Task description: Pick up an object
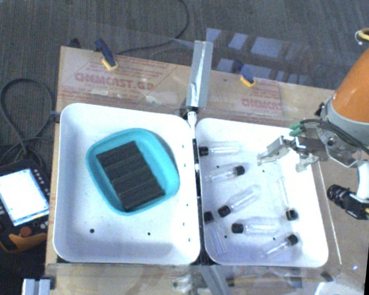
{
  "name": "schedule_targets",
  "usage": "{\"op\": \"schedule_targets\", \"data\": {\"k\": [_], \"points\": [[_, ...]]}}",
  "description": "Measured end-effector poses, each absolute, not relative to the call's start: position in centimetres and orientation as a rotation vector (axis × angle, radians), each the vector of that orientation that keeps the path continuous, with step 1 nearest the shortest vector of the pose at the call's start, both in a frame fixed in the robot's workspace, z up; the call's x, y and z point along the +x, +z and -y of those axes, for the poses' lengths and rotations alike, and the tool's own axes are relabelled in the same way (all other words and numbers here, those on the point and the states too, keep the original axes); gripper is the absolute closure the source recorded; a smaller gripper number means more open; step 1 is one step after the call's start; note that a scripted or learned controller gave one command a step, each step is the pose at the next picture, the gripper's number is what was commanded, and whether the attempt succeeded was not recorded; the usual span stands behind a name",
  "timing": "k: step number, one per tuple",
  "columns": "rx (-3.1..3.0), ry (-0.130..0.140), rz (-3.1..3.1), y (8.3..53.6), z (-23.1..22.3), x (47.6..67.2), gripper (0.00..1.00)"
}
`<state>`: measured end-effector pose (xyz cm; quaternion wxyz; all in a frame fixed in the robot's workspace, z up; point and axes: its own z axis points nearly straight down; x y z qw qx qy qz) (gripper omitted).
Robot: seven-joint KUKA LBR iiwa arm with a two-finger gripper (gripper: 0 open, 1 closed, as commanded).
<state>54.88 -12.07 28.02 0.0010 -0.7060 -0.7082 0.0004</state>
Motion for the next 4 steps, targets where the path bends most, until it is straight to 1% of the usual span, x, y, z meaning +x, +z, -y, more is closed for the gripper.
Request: {"op": "schedule_targets", "data": {"k": [1,4], "points": [[-2.128,0.002,2.308,19.54,11.69,57.25,0.0],[-2.129,0.001,2.308,19.56,11.71,57.26,0.0]]}}
